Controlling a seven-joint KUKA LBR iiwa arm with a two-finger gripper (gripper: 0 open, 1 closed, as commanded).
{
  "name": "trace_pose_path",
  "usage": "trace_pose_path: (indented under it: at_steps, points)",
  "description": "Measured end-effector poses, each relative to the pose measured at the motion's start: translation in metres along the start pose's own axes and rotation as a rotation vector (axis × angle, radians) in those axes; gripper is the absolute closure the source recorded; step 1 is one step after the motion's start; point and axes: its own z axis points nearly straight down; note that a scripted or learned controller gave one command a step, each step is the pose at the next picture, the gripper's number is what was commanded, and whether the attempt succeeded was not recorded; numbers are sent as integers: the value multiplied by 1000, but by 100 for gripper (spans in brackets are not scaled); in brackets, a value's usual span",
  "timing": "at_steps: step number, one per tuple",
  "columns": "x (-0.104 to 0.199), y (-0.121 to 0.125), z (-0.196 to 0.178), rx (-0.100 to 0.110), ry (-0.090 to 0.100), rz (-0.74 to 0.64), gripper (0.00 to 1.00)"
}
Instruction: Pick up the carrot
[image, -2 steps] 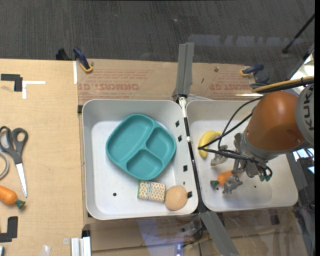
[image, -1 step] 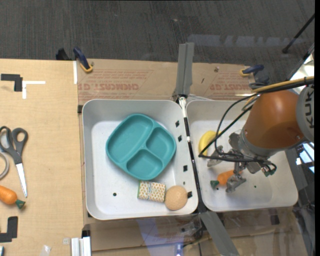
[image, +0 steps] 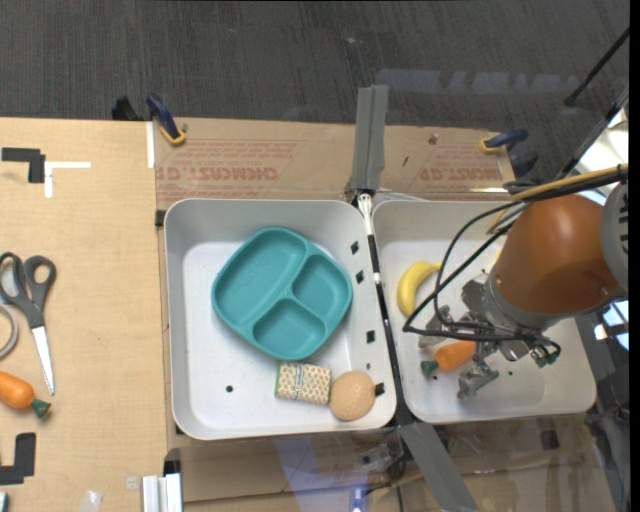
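Observation:
An orange carrot (image: 453, 355) with a green stem end lies in the right bin (image: 570, 400), near its front left. The arm's orange band and wrist hang over that bin and hide its middle. My gripper (image: 479, 376) sits low in the bin, just right of the carrot and against its thick end. Part of the carrot is hidden under the wrist hardware. A second carrot (image: 14, 390) lies on the wooden bench at the far left, outside both bins.
A yellow banana (image: 414, 286) lies in the right bin behind the carrot. The left bin (image: 185, 330) holds a teal divided plate (image: 283, 291), a small patterned packet (image: 303, 383) and a beige round item (image: 351, 396). Scissors (image: 33, 310) lie on the bench at left.

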Motion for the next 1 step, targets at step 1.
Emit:
trace_pose_path:
  at_steps: [1]
  points:
    - [5, 4, 0, 0, 0, 147, 0]
